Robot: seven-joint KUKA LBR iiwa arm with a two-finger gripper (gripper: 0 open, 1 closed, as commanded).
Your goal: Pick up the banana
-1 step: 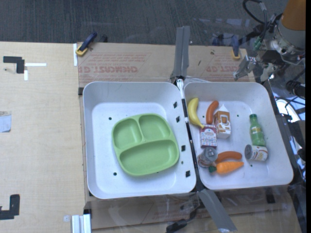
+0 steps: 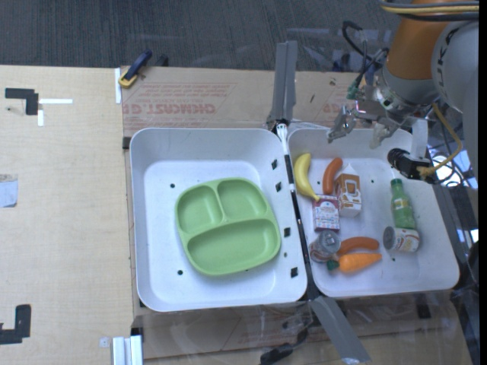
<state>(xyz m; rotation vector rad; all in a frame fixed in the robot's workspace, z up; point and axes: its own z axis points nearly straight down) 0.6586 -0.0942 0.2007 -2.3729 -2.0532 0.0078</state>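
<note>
Right bin (image 2: 445,268): yellow curved banana (image 2: 303,176), near left wall.

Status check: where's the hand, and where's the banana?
Hand open above right bin's far rim. Banana lying ungrasped at bin's left wall. Hot dog close beside it.

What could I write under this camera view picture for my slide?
Robot gripper hovers open above the right bin, its banana untouched.

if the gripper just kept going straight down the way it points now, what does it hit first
Most likely bare floor of the right bin near its back wall. The gripper hangs above that far edge; the banana lies forward and to the left, off that line. Depth is hard to judge.
</note>
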